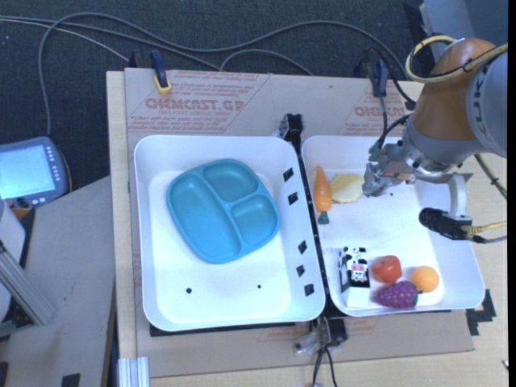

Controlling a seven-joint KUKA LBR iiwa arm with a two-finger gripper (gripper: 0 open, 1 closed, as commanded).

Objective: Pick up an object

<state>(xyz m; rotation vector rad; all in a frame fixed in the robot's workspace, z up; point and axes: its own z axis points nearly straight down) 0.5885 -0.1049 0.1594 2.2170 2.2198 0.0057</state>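
**Ana:** The gripper [377,185] sits low in the right bin [451,252], just beside the pale yellow piece [347,188], with the carrot [322,190] on that piece's far side against the divider. Whether the pincer is wide, narrow or closed on anything, she cannot tell — the wrist hides it.

**Ben:** So nothing can be counted as held?

**Ana:** No. Nothing shows between the fingers. The yellow piece looks the likeliest target, and it lies flat on the bin floor.

**Ben:** What could go wrong?

**Ana:** A flat, rounded thing may slide out sideways if the pincer closes off-centre, or be shoved into the carrot. The two lie touching or nearly so, so the pincer may also catch both, or wedge against the carrot and the divider.

**Ben:** And the rest?

**Ana:** The toy cow [354,266], the tomato [387,268], the orange [425,279] and the grapes [396,295] are clustered at the near edge of the same bin, well apart from the gripper — little risk there. The blue divided plate [223,210] lies in the left bin [153,240], out of the way. A black cable part [441,222] hangs by the arm over the right bin; she judges it might brush things on a low sweep.
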